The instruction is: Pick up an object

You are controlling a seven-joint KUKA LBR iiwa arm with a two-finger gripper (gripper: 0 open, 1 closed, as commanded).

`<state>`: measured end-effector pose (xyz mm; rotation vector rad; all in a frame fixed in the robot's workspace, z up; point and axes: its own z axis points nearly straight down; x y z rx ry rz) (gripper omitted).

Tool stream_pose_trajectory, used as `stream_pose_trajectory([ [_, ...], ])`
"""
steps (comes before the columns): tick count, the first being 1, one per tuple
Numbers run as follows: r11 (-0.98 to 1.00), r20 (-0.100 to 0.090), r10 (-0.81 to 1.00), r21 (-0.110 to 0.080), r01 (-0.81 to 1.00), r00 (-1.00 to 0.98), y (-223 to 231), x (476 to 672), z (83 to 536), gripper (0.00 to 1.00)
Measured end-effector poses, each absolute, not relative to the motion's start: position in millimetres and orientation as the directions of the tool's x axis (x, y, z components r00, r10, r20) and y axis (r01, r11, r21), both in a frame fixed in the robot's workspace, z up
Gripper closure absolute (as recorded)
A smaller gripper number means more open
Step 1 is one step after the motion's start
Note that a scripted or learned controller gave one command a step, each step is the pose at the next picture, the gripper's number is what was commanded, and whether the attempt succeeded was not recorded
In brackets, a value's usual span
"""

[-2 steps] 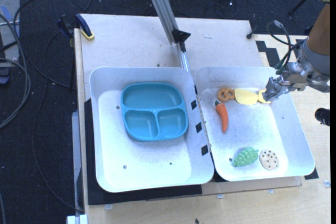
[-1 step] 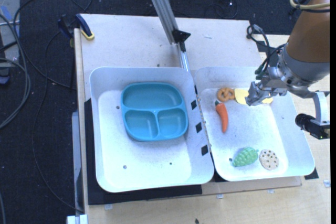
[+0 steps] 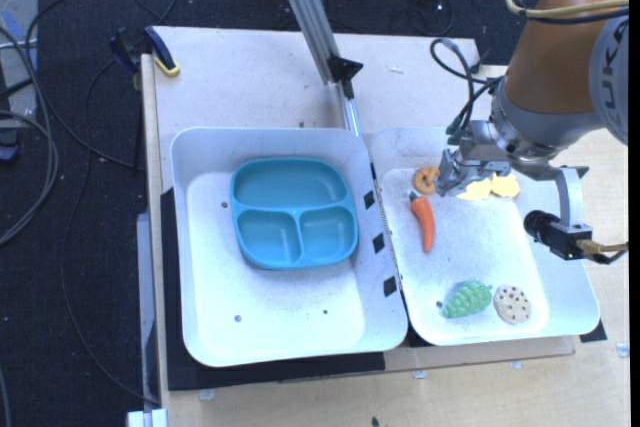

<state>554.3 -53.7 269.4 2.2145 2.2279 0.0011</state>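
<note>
A blue three-compartment tray (image 3: 295, 213) lies flat in the left bin (image 3: 200, 315). All else sits to the tray's right, in the right bin (image 3: 575, 310). Nearest the tray is a toy carrot (image 3: 424, 221), lengthwise, green top toward the far wall. Above the carrot's top sits a small orange pretzel-like piece (image 3: 427, 179). Just right of that the gripper (image 3: 455, 177) hangs low over the bin's far end, beside a yellow piece (image 3: 492, 186) (partly hidden); whether it is open or closed I cannot tell. Toward the near edge lie a green grape bunch (image 3: 466, 299) and a chocolate-chip cookie (image 3: 512, 304).
</note>
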Motion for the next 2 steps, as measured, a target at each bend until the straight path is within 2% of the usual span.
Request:
stream_pose_trajectory([
  [1,0.005,0.0,1.0,-0.002,1.0,-0.005,2,557.1,252,1.0],
  [2,0.007,0.001,1.0,0.0,1.0,-0.007,55,552.0,254,1.0],
])
